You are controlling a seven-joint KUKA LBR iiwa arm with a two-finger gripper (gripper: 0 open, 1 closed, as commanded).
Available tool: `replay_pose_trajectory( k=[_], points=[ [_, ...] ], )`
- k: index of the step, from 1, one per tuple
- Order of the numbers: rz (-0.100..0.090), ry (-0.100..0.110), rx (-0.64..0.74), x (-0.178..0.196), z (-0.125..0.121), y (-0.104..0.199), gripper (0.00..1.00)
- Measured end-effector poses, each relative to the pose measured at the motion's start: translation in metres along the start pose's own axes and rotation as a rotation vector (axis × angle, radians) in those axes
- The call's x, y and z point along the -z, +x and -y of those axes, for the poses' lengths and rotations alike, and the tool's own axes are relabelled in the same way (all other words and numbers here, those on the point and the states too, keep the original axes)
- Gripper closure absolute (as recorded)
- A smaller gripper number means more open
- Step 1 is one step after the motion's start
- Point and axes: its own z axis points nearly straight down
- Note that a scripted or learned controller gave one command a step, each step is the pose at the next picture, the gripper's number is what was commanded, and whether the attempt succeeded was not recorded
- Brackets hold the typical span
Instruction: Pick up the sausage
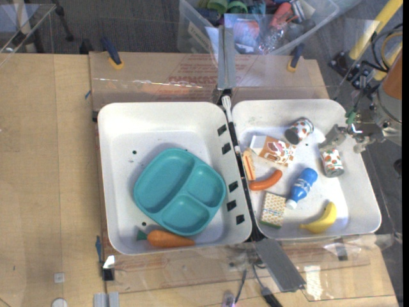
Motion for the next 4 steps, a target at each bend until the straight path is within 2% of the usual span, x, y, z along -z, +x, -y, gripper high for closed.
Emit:
replay_pose_trajectory(
  k=[1,2,3,4],
  points=[
    [-0.001,0.001,0.222,-0.081,0.011,0.043,0.00],
    [0.008,-0.018,0.509,-0.121,-0.039,0.072,0.00],
    [0.006,-0.014,0.514,-0.121,0.012,0.077,0.00],
    [0.008,-0.016,0.631,-0.122,0.081,0.088,0.00]
  ],
)
